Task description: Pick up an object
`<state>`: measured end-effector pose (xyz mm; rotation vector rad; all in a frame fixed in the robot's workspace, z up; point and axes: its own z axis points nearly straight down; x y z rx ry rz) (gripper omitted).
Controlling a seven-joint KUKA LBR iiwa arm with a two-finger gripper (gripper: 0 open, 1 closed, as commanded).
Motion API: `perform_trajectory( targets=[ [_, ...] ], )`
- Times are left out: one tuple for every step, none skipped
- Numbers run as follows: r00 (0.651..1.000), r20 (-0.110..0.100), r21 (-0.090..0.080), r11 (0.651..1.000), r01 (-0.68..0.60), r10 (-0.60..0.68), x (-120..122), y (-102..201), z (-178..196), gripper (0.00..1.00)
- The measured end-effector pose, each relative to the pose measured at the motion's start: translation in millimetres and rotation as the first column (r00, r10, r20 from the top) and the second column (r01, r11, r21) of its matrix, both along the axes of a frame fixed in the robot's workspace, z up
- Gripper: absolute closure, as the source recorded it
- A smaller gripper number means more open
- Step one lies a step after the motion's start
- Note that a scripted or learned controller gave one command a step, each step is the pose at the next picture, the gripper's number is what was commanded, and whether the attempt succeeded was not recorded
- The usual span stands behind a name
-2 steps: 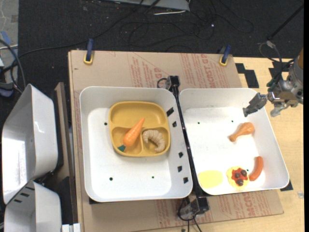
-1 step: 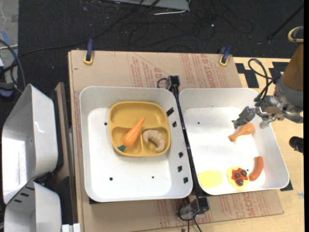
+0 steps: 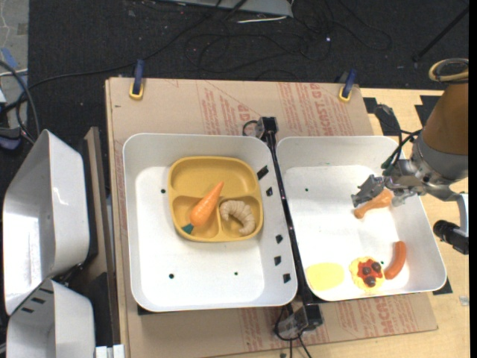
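Right now the end effector [image 3: 370, 193] is hovering low in the right bin [image 3: 328, 177], directly over an orange piece [image 3: 372, 204] near the bin's far right side; whether it is apart or clamped, I cannot tell. Nearer the front a sausage [image 3: 396, 259], small pizza [image 3: 367, 271] and yellow disc [image 3: 325, 276] are lying. Across the left bin [image 3: 149, 222], a yellow plate [image 3: 186, 174] is carrying a carrot [image 3: 206, 204]. Cardboard [image 3: 223, 99] is covering the table.

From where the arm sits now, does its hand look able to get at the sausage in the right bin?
Probably yes. The sausage lies in the open near the right bin's front corner, with nothing on top of it. The hand hovers over an orange piece in the same bin.
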<state>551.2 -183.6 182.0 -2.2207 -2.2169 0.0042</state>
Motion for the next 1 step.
perform_trajectory(
  targets=[
    [1.000, 0.000, 0.000, 1.000, 0.001, -0.001, -3.3, -8.6, -49.2, 0.00]
  ],
)
